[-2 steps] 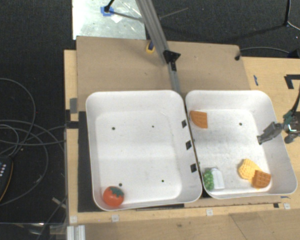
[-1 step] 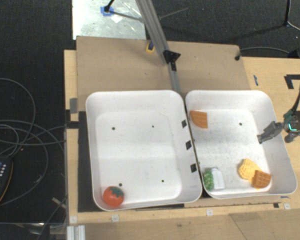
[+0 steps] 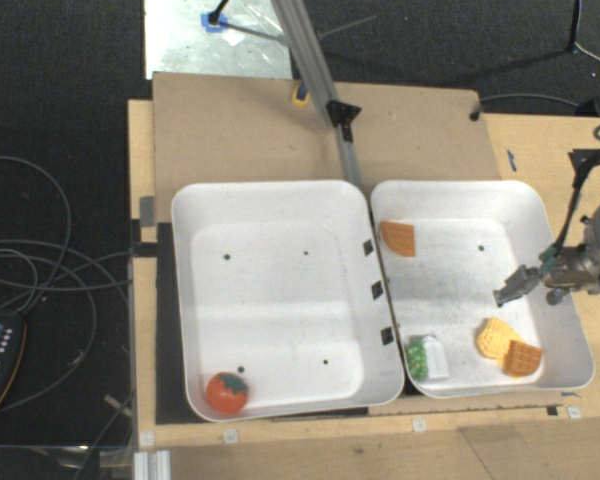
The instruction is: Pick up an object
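White right-hand bin [image 3: 540,208]; gripper [image 3: 512,290] above its right side, finger spread impossible to tell; nearest pick, yellow waffle piece [image 3: 493,337], just below and slightly left

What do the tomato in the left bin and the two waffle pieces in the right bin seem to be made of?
The tomato looks like moulded plastic: smooth orange-red skin with a faint sheen and a green top. The two waffle pieces, one yellow and one orange, look like matte toy plastic or foam with a grid pattern; the view leaves this open.
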`<state>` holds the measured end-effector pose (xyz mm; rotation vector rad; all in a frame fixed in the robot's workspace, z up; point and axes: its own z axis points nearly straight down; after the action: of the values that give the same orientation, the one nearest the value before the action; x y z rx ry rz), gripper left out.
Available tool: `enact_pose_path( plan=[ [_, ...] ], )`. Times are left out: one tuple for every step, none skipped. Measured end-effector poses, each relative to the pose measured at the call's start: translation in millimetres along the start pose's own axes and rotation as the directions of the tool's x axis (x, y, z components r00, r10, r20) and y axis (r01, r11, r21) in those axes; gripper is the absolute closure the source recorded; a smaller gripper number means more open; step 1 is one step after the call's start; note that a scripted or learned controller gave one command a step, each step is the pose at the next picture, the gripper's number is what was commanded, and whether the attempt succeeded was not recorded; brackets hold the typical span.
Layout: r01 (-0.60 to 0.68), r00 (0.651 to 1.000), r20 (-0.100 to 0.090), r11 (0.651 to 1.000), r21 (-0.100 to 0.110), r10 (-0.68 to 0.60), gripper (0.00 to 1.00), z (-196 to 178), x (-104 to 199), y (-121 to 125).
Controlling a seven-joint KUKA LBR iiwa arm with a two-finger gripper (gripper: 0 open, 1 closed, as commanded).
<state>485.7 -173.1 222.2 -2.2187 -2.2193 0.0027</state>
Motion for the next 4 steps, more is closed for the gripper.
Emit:
enact_pose_path(
  plan=[
    [0.000,1.000,0.000,1.000,-0.001,0.000,0.00,42.2,-0.5,2.8],
    [0.000,1.000,0.000,1.000,-0.001,0.000,0.00,84.1,0.9,1.2],
    [0.000,1.000,0.002,1.000,-0.007,0.000,1.00,71.0,-0.1,3.0],
    [0.006,1.000,0.003,1.000,-0.011,-0.006,1.00,17.5,8.8,0.6]
  ],
)
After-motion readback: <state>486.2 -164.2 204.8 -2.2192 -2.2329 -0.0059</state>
